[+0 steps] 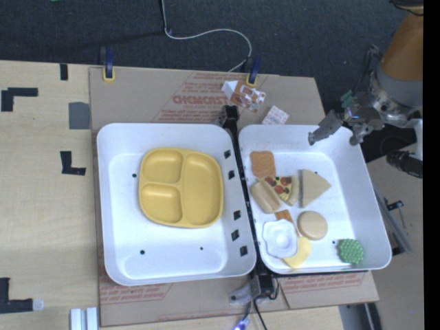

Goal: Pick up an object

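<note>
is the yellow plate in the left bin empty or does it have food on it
Empty: the yellow three-compartment plastic plate shows bare compartments; the toy food lies in the right bin.

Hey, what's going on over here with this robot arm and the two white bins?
The arm is set to pick up an object. Its gripper hangs over the upper right corner of the right bin, with nothing between its fingers. That bin holds toy food: a pizza slice, a fried egg, a round bun and a green broccoli piece. The left bin holds a yellow divided plate.
</note>
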Action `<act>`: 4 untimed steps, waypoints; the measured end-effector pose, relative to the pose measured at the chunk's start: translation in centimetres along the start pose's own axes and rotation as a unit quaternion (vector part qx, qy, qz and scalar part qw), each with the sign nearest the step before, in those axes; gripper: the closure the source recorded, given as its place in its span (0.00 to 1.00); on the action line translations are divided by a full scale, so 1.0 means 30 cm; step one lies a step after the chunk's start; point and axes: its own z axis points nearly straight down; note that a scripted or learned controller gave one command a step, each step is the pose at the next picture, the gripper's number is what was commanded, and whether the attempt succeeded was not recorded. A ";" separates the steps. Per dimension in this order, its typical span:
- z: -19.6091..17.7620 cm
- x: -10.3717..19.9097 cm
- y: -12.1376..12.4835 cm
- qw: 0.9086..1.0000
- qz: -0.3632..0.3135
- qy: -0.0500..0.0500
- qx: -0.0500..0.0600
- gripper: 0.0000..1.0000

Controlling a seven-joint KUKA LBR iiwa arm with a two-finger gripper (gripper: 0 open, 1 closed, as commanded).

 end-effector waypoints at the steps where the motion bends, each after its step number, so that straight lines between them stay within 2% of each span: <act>1: 0.392 0.107 -0.067 1.000 0.000 0.002 0.006 0.00; 2: 0.659 0.209 0.024 1.000 -0.001 -0.002 -0.002 0.00; 3: 0.600 0.199 0.032 1.000 0.000 -0.004 -0.007 1.00; 4: 0.603 0.200 0.030 1.000 0.000 -0.004 -0.007 0.00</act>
